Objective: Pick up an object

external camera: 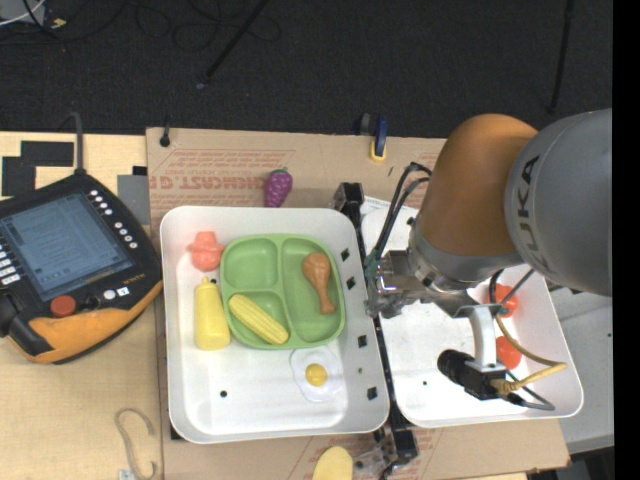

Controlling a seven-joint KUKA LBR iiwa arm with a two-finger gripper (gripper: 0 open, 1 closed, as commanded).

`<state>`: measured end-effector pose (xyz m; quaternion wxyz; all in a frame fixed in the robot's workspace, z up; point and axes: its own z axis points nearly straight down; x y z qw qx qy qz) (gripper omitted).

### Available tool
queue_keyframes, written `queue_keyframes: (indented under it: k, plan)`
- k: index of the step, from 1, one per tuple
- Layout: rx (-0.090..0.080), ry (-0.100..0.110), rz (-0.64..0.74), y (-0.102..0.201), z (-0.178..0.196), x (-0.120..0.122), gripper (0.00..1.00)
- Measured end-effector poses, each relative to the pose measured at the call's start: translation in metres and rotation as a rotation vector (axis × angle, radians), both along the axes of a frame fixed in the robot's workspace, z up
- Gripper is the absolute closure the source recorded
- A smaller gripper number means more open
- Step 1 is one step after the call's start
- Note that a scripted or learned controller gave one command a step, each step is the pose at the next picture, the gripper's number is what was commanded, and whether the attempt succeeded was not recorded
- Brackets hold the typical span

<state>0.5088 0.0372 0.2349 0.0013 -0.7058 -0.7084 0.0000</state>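
Left white bin (250, 398): brown toy drumstick (320, 280) on green divided plastic plate (250, 263), well apart from your gripper (385, 293).
Gripper: by the bins' shared wall; open or closed, can't tell.
Right white bin (415, 368): small orange toy piece (505, 303), possibly your target.
Risk: wall strike; arm half hides the piece.

right bin (420, 363): mostly under arm (500, 198) | yellow thing (333, 463): cut by bottom edge
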Motion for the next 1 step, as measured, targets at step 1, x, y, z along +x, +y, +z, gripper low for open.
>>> queue_keyframes:
  k: [1]
  plan:
    - [-0.001,0.001,-0.003,0.0118,-0.0002,0.0009,1.00]
